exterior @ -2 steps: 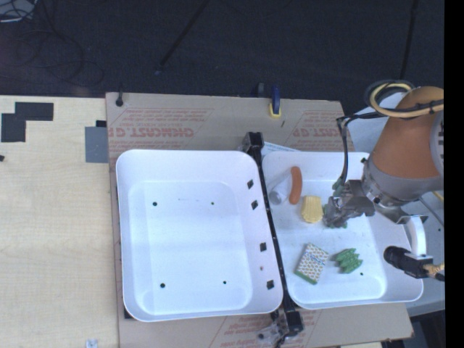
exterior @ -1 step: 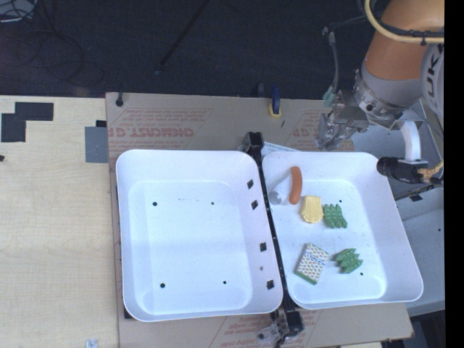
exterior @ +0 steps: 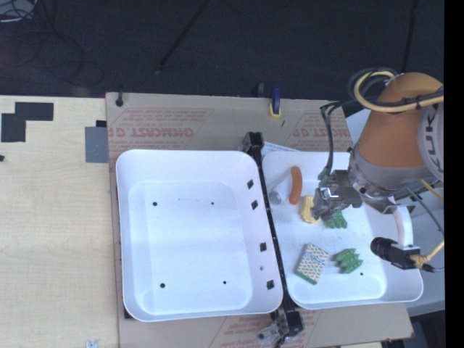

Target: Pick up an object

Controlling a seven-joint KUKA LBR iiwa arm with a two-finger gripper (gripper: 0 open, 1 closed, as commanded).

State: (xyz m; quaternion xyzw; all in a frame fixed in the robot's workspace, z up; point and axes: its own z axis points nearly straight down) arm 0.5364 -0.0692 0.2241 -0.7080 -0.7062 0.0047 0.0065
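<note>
Crowded grasp in the right bin [exterior: 406, 290].
My gripper [exterior: 330, 205] hung over a yellow piece [exterior: 309, 210] and a green toy [exterior: 336, 222] at the bin's centre — whether it was clenched, I couldn't tell. Touching neighbours risked a pinch between them; the orange sausage [exterior: 295, 185] lay at 11 o'clock.

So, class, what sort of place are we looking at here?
Probably a robotics lab bench: a grey-and-orange arm reaches over two white bins set on a cardboard-covered board, with cables trailing behind.
</note>
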